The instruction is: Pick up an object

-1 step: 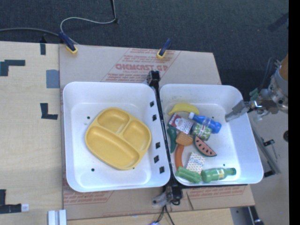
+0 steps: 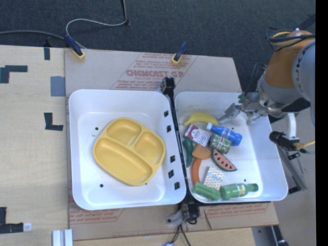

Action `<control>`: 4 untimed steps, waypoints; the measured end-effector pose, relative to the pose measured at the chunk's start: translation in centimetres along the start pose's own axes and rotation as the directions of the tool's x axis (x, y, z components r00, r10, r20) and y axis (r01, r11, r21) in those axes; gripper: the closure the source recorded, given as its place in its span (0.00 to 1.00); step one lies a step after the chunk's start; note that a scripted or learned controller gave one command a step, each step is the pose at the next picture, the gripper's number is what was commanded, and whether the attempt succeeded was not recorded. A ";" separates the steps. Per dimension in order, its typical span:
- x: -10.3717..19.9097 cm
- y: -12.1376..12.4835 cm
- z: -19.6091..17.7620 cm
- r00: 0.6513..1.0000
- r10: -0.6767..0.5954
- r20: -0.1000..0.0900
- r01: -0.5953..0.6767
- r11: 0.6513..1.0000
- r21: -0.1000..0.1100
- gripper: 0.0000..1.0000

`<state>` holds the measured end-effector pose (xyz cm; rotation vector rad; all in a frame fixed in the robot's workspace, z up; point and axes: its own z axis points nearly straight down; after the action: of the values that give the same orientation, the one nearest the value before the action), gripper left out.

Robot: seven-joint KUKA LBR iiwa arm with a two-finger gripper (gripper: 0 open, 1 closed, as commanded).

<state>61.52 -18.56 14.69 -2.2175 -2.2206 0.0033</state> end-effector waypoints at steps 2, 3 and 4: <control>-0.3 -3.5 5.1 1.000 0.000 0.003 0.000 1.000 -0.006 1.00; 3.3 -7.9 -8.7 1.000 0.000 0.002 0.000 1.000 -0.005 1.00; 9.5 -12.3 -11.5 1.000 -0.001 0.001 0.001 1.000 -0.004 1.00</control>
<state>49.22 -9.07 26.22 -2.2187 -2.2237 0.0000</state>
